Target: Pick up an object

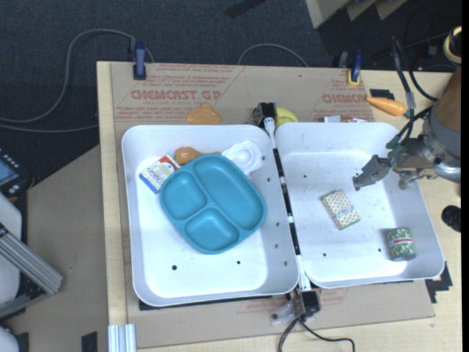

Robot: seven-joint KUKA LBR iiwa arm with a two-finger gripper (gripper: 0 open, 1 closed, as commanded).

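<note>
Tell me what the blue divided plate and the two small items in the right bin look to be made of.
Blue divided plate: likely molded plastic, smooth with a soft sheen. Checked packet: seems a soft wrapper or cloth, printed pattern, matte. Green patterned item: unclear, perhaps a wrapped or fabric piece. Right bin: white plastic, speckled.

Two blue clamps (pixel 139 56) grip the bench's (pixel 220 86) far edge, an orange marker (pixel 386 105) lying near one.
</note>
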